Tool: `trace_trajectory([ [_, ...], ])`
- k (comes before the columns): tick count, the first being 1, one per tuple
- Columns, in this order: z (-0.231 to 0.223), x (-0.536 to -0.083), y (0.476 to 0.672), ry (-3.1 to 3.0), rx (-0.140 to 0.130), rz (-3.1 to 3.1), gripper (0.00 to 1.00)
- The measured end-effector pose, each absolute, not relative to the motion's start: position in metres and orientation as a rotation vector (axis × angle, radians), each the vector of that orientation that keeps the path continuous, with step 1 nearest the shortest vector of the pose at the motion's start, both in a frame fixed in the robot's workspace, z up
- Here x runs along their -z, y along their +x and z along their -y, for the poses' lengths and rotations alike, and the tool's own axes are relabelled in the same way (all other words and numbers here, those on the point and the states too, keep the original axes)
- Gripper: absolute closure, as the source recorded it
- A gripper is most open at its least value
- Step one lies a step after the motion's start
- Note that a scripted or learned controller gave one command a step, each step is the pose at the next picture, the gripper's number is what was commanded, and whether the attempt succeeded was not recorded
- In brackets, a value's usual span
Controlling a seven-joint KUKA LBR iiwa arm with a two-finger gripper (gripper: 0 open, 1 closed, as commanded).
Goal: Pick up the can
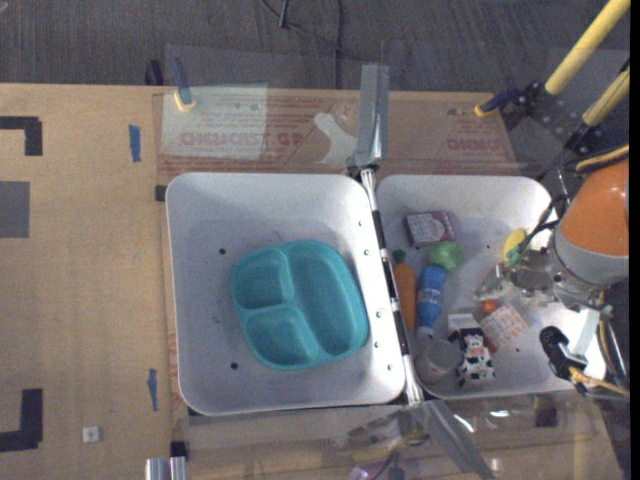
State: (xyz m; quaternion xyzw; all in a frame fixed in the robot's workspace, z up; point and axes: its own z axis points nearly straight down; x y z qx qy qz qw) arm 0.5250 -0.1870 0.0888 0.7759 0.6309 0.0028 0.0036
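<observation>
Where two bins (190, 208) sit, one can (431, 296).

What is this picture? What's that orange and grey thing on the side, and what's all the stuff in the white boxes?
The picture comes from a camera fixed above a bench, looking down. The orange and grey thing is a robot arm reaching in from the right. At its end is a grabbing tool, low over the right bin. I cannot tell whether it holds anything. That bin has a blue bottle, a carrot, a green ball, a purple packet, a grey can and a small black-and-white toy cow. The left bin holds a teal divided plate. The robot's job is to pick up the can.
</observation>
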Motion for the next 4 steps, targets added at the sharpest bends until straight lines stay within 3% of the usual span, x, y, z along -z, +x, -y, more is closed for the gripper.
trace_trajectory([
  [1,0.191,-0.1,0.525,2.432,-0.007,-1.967,1.0],
  [2,0.104,-0.089,0.513,2.501,-0.011,-1.888,1.0],
  [3,0.114,-0.283,0.561,2.628,0.002,-1.721,1.0],
  [4,0.112,-0.293,0.563,2.622,0.004,-1.727,1.0],
])
